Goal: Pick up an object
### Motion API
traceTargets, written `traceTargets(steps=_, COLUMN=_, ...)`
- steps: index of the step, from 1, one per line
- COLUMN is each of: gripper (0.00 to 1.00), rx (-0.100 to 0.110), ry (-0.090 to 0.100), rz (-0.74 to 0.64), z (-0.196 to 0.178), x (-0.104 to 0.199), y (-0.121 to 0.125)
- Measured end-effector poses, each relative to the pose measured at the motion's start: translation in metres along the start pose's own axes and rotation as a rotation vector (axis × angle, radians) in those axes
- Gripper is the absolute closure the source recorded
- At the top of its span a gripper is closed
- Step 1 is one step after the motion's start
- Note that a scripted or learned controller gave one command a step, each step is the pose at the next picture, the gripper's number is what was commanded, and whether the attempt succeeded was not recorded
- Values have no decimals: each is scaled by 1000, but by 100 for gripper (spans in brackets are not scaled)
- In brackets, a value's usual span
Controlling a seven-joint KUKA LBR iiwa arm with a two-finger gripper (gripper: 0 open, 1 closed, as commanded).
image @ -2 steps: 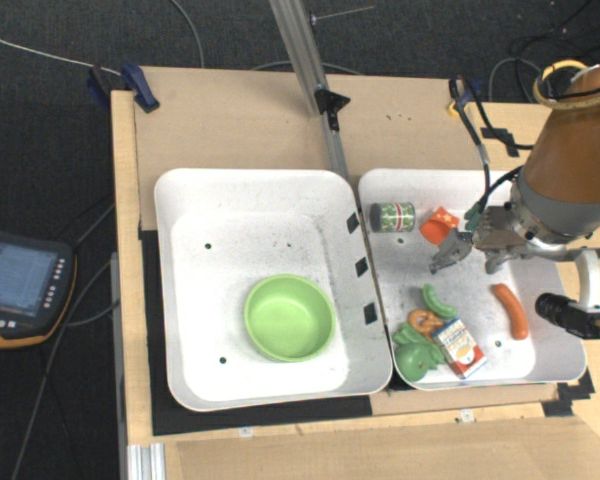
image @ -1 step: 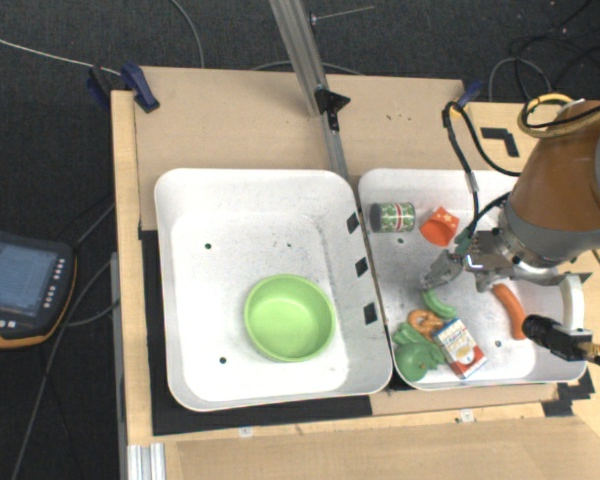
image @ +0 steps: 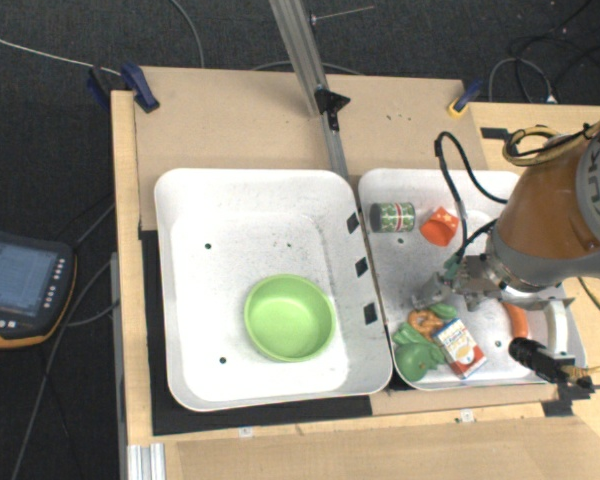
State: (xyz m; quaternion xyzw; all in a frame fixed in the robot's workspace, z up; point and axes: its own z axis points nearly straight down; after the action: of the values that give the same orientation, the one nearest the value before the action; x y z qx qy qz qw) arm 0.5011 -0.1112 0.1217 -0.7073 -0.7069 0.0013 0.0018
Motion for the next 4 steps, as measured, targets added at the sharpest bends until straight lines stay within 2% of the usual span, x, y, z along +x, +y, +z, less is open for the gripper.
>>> traceTargets(steps=1, gripper=100, rx=-6, ry=-1, rz=-1, z=-13, x=0, y=2)
traceTargets(steps=2, gripper=100, rx=-10, ry=-1, rz=-1, z=-73, x=2, y=-4)
traceTargets(steps=3, gripper=100, rx=-10, ry=-1, rz=-1, z=-131, x=0, y=5)
traceTargets(steps=4, gripper=100, rx=-5, ry=0, rz=-1, z=-135, x=0, y=5)
